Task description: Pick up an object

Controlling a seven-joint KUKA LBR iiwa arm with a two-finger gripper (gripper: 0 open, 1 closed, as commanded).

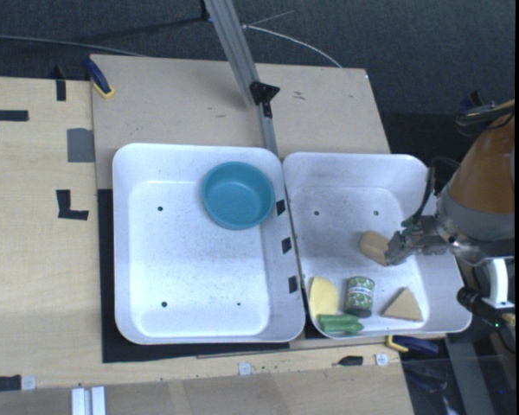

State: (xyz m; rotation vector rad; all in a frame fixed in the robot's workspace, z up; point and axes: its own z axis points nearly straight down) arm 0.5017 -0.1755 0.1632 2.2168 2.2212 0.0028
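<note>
**Tan rounded block lying at the jaws in the right bin**

The tan rounded block [374,246] is sitting in the right shallow white bin [346,173], toward its right side, touching or just beside the dark jaws [398,247] of the grey arm with the orange band [484,184], which is reaching in from the right. Whether the jaws are clenched or released is impossible to tell, and the block is not clearly showing between them.

Along the near edge of the same bin, a yellow soft-looking piece [323,296] is lying beside a small green-labelled can [359,295], with a green elongated item [339,323] just in front of them and a tan wedge [403,305] to the right.

In the left shallow white bin [147,258], a round blue bowl [238,195] is resting near the far right corner. Both bins are sitting side by side on the pale wooden surface [35,232].
</note>
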